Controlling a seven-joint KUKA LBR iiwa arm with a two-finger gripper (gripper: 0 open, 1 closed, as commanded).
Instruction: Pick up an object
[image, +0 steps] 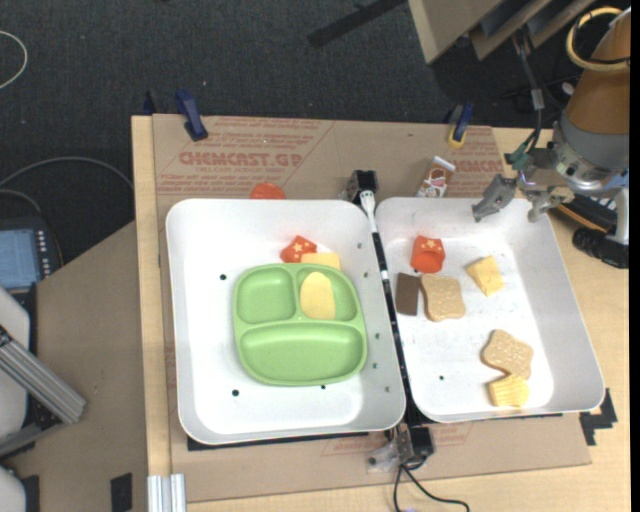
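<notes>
The brown board (300, 150) under the bins bears red print reading "CHEMCAST GP", well to the left of the gripper (517, 195); a small red-and-white carton (435, 180) lies just left of the gripper on that board, its label too small to read. The gripper hangs over the far right corner of the right bin (570, 330), its two grey fingers (490, 203) spread apart with nothing between them. Nearest below and to its left lie a red block (428, 254) and a pale yellow cheese-like wedge (486, 275). Further toward the near edge sit a tan toast-like slice (443, 297) touching a dark brown square (408, 293), then a tan cracker (507, 353) and a yellow waffle-like piece (509, 391). Far to the left, the left bin (200, 300) holds a green divided tray (297, 325) with a yellow oval piece (318, 296) in one compartment, and a red-and-yellow piece (305, 253) rests at its far rim.
</notes>
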